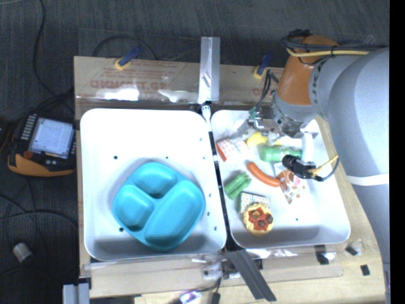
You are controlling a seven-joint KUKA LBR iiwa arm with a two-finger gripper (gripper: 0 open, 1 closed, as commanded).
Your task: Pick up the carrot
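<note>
- One carrot [262,173] lies slanted in the right bin [316,230]; we judge it light, stiff, smooth.
- We would grip it mid-length.
- Gripper [273,133]: we cannot tell its state.

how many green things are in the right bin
2. One green item lies near the bin's left wall, left of the carrot. Another green item sits further back, just under the tool. The arm may hide more.
</note>
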